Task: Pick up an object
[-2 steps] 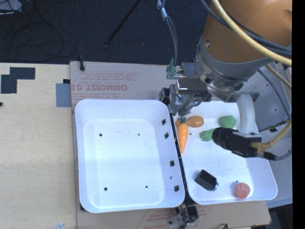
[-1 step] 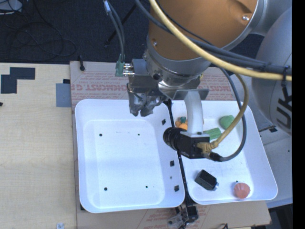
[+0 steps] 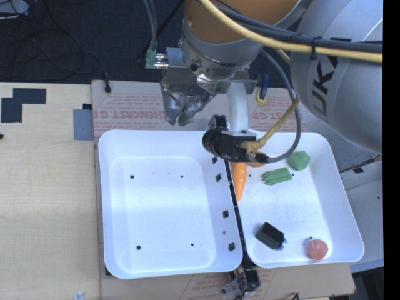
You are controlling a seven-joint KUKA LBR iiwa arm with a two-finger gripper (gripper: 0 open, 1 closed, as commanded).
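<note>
Several objects lie in the right bin [image 3: 340, 192]. An orange carrot [image 3: 239, 180] rests along the divider, its top end hidden under a black fitting [image 3: 226, 144] on the arm. A flat green piece [image 3: 277, 176] and a round green one [image 3: 300, 160] lie to its right. A black block [image 3: 270, 236] and a pink-orange ball [image 3: 317, 249] sit near the front. My gripper [image 3: 181, 112] hangs above the back rim of the left bin [image 3: 106, 167], up and to the left of the carrot, with nothing visibly held.
The big grey arm with its orange band [image 3: 250, 11] and yellow cable covers the top right. Cardboard [image 3: 131, 108] lies under the bins, with a wooden bench [image 3: 44, 199] to the left. Small black clips [image 3: 225, 214] mark the divider between the bins.
</note>
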